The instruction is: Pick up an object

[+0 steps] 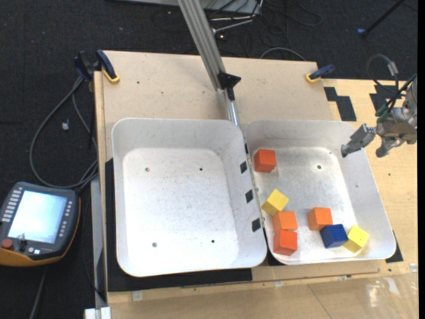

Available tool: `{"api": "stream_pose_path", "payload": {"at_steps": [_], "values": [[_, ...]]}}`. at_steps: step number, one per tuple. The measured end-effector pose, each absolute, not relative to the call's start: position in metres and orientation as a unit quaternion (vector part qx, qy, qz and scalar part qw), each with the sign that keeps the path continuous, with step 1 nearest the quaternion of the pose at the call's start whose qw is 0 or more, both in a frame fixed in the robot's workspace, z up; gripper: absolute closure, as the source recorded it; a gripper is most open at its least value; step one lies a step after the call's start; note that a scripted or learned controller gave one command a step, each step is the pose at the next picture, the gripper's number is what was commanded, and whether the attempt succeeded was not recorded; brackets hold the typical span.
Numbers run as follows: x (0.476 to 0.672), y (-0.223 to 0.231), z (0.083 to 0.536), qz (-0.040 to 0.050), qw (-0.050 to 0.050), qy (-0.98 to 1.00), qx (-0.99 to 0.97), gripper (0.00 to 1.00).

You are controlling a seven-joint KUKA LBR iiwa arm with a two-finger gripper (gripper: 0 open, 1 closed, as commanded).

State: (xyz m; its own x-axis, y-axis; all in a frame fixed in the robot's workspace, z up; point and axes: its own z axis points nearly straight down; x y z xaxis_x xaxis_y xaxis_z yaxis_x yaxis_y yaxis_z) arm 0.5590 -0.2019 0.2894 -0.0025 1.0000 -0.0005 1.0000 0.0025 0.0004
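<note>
- My gripper (369,145) sits at the right side of the view, over the top right edge of the right bin (372,195). Its two fingers look spread apart, and I see nothing between them.
- All the blocks are in that right bin, so they lie to the left of my gripper and lower down in the view.
- I think the orange block (265,160) near the bin's top left is the easiest one. It stands alone, well apart from the others, almost straight left across the bin from my gripper.
- The yellow block (275,201) is further down and sits tilted, just beside an orange one (287,220), which touches a red-orange one (285,241).
- Low on the right, another orange block (320,218), a blue block (333,235) and a small yellow block (357,238) huddle close together. I think they would be hard to grab one at a time.
- The left bin (133,178) has no blocks for me.
</note>
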Motion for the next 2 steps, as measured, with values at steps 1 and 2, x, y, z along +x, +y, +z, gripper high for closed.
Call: {"api": "stream_pose_path", "payload": {"at_steps": [1,2], "values": [[0.560,-0.202,0.300,0.0004,0.001,0.709,0.705,1.00],[0.619,-0.224,0.260,-0.0006,0.001,0.708,0.706,1.00]]}}
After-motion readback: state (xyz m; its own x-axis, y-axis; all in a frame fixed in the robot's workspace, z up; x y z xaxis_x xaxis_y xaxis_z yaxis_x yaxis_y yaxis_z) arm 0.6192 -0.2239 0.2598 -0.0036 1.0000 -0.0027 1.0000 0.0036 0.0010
